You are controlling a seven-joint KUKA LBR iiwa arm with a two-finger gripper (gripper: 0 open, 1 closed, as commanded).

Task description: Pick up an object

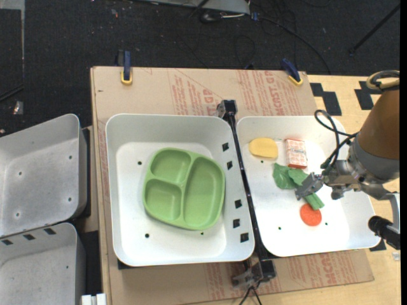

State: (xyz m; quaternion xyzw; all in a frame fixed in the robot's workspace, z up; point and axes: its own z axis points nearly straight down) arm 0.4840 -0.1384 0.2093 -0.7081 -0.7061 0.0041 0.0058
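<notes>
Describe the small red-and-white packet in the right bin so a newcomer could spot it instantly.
Find the right-hand shallow white bin, the one the grey arm reaches into. Near its far edge, right of the yellow oval piece and just beyond the green crumpled item, lies the small rectangular red-and-white packet. It is the bin's only boxy, printed object; its neighbours are plain single-coloured shapes.

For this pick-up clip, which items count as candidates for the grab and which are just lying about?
Candidates, right bin:
green piece by the hand
orange disc
yellow piece
small red-and-white box

Lying about:
green divided plate, left bin
yellow clamps
</notes>
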